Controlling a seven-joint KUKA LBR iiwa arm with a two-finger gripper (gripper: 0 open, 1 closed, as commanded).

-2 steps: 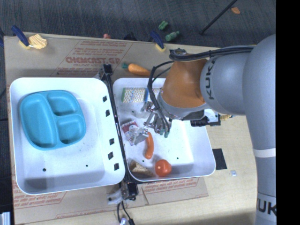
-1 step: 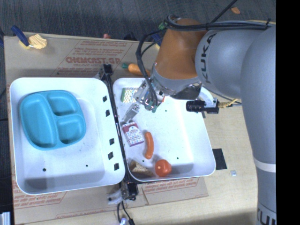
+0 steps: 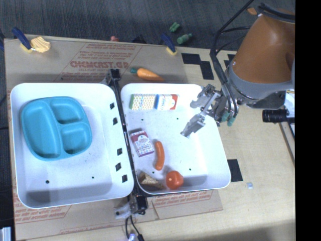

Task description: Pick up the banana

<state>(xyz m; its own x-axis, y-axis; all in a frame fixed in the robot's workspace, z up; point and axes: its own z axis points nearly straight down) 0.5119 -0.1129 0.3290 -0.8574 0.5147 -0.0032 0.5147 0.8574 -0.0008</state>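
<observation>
Banana: can't identify it with certainty. Best candidate is the pale brownish lump [image 3: 149, 179] against the near wall of the right white bin [image 3: 215, 154], touching the red tomato [image 3: 174, 179]. The tool [image 3: 199, 112] hangs over the bin's far right side, fingers spread and empty, well apart from the lump, probably staging to descend.

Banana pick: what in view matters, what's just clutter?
Job: two-finger gripper, open over right white bin; pale brown lump at its front wall, possibly the banana, unclear.
Clutter: blue divided tray, orange carrot, striped box, red sausage, red tomato.
</observation>
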